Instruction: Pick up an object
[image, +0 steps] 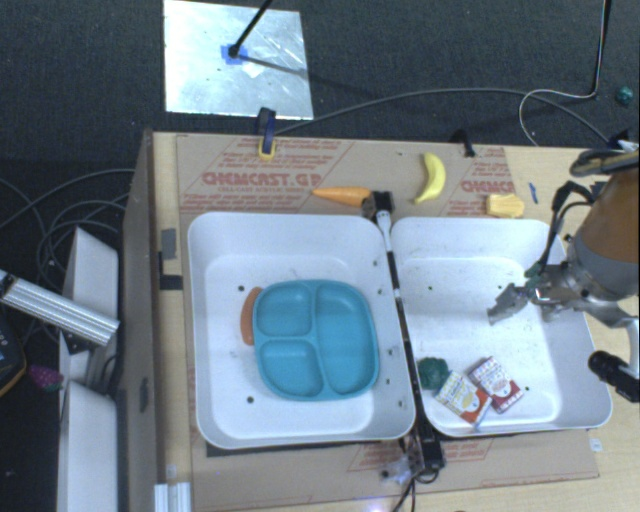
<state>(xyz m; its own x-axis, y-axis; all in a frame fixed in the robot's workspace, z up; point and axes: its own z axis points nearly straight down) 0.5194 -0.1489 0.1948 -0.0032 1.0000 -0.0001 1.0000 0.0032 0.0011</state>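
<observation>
My gripper (505, 304) hangs over the right bin (455, 250), near the middle of its right half, reaching in from the right on the grey arm with the orange band (608, 232). Nothing shows in its grasp. In the bin's front part lie a dark green lump (433, 373), a white and orange packet (461, 395) and a red and white packet (497, 383), all below and left of the gripper. The left bin (215, 260) holds a blue divided plate (315, 337) with an orange sausage (247, 315) at its left edge.
Behind the bins, on the cardboard, lie a banana (432, 178), a carrot (342, 196) and a yellow piece (505, 206). A black clip (381, 206) sits where the bins meet at the back. Cables run across the dark floor beyond.
</observation>
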